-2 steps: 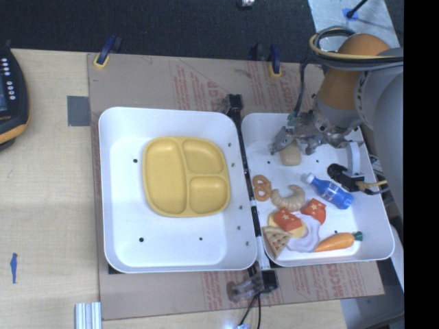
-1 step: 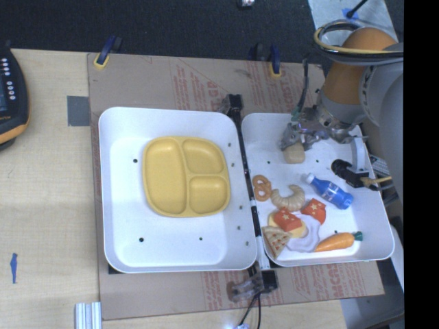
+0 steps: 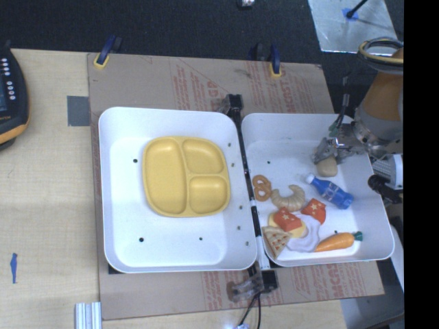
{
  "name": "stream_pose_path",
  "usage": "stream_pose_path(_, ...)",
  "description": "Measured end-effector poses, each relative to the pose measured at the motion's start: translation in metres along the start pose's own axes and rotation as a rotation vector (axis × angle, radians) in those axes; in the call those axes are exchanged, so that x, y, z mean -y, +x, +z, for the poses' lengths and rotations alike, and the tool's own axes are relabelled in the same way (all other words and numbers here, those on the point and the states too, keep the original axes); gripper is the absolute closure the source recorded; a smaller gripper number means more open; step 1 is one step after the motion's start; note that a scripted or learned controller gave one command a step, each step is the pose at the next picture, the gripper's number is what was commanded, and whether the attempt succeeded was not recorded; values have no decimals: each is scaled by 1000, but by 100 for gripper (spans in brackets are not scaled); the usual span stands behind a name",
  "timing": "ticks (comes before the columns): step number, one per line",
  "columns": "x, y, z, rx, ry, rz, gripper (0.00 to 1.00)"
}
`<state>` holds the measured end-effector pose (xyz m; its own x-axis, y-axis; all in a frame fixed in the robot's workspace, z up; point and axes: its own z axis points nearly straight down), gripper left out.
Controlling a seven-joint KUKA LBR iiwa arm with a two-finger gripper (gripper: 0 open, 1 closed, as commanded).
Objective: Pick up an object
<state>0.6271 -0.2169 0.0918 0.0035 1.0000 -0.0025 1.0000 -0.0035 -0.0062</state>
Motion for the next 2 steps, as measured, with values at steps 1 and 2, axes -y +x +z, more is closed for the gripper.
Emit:
stream_pose_path(1,-31,63,-24,-2,-7,-12,100)
stream_pose_path(2,-31,118,-102,-2,-13,-13,100)
